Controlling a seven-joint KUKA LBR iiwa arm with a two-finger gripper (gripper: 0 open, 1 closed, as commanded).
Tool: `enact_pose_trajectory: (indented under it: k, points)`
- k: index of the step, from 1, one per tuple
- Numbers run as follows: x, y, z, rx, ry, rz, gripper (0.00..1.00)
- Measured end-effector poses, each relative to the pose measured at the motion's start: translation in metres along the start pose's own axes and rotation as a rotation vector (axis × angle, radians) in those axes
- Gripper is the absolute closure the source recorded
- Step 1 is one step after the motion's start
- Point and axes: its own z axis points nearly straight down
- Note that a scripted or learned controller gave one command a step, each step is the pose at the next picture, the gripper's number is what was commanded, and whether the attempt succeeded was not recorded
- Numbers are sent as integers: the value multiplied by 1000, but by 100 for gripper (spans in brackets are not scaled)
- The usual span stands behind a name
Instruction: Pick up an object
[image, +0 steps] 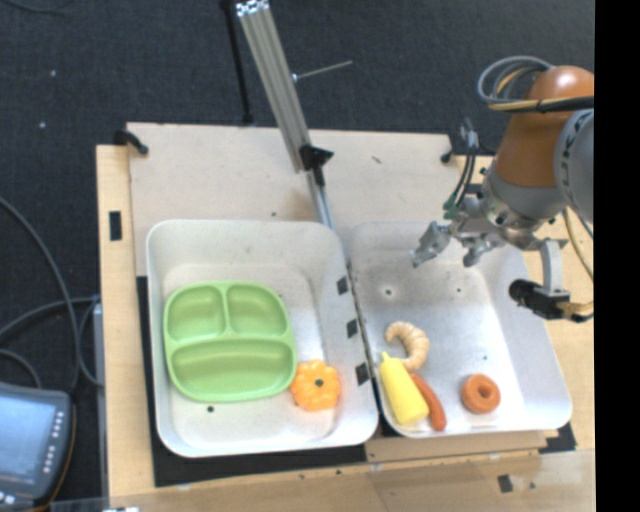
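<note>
My gripper (449, 249) hangs over the far part of the right bin (520, 330), its two fingers spread apart with nothing between them. Well in front of it, near the bin's front, lie a pale curled shrimp-like piece (410, 342), a yellow corn cob (402, 392), an orange-red carrot (430, 402) and an orange ring (481, 394). The left bin (190, 245) holds a green divided tray (229, 341) and a small orange pumpkin (316, 386) at its front right.
A slanted metal pole (282, 95) rises from behind the bins, ending at a clamp near the seam between them. Black clips sit along the seam. The tan bench (220, 170) shows bare behind the bins.
</note>
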Motion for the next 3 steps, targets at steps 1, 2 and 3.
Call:
enact_pose_trajectory:
  k: [1,2,3]
  points:
    - [-23,6,61,5,-2,5,0]
    - [-62,10,107,5,-2,6,0]
    - [-60,12,104,0,-3,3,0]
